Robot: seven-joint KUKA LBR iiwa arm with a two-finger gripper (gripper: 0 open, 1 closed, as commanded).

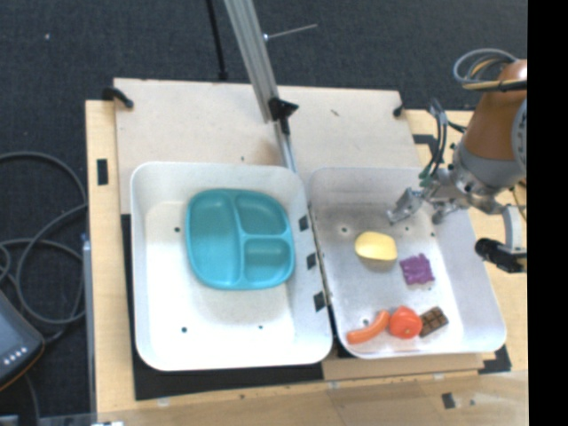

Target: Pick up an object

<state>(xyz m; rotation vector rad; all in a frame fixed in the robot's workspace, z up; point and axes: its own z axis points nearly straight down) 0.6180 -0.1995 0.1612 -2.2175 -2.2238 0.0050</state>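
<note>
Floor: dark carpet all round, black cables looping at the left edge.
Bench (204,118): light wood top, two shallow white bins side by side on it, black clips at the corners.
Pole (253,47): silver metal strut slanting from the top of the view down to the gap between the bins.
Left bin (164,327): white, rounded corners, holds one item.
Right bin (475,313): white, scuffed grey toward its far end, holds the small items.
Arm (493,131): grey with orange band, enters from the right, over the far right corner of the right bin.
Tray (240,238): teal divided plate, three compartments, flat in the middle of the left bin.
Gripper (401,209): low over the far part of the right bin, fingers slightly parted, nothing between them, apart from every item.
Yellow object (376,247): rounded lump, mid right bin, near the gripper and nearer the camera than it.
Purple object (416,269): small block just right of the yellow one.
Tomato (405,323): red-orange ball at the near edge of the right bin.
Carrot (366,328): orange, curved, touching the tomato's left side.
Brown block (433,320): small dark piece touching the tomato's right side.
</note>
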